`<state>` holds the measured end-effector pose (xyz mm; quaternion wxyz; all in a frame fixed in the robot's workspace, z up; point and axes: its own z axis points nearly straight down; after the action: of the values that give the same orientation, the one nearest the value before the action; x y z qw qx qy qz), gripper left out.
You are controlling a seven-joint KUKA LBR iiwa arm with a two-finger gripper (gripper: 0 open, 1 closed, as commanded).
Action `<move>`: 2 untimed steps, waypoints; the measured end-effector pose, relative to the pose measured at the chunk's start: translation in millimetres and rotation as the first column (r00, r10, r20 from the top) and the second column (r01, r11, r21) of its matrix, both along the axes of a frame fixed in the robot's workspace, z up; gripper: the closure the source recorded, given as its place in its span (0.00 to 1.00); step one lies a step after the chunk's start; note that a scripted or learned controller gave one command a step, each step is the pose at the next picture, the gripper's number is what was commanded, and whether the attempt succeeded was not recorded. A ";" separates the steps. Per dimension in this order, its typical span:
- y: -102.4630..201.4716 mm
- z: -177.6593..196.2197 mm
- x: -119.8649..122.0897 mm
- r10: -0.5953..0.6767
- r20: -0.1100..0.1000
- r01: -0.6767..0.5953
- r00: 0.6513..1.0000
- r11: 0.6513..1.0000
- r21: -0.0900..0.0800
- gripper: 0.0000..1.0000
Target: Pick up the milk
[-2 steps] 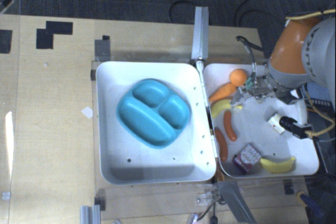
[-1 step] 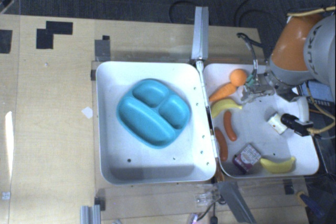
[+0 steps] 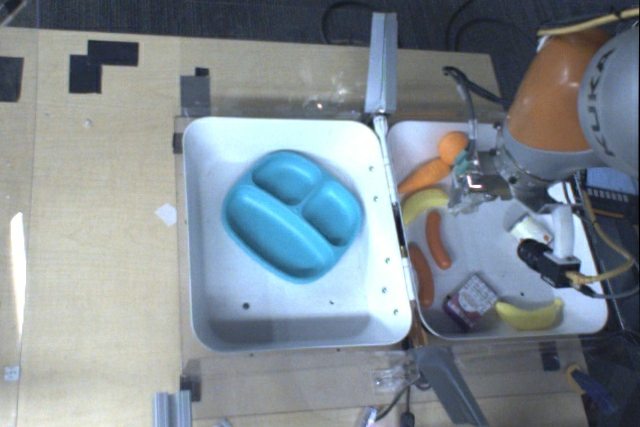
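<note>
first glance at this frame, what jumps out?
The blue divided plate, alone in the middle of the left bin. Then the grey arm with its orange band, reaching in over the right bin, its claw low near a banana and a carrot. Sausages, a second banana and a small dark carton lie along that bin's near side.
</note>
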<state>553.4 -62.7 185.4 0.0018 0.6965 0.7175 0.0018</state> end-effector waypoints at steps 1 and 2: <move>33.1 23.1 -58.6 0.010 -0.001 -0.010 1.000 1.000 0.000 1.00; 95.9 27.1 -64.0 0.233 -0.001 -0.233 0.972 0.972 0.000 1.00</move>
<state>489.4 33.2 212.5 0.0013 0.6075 0.7943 0.0014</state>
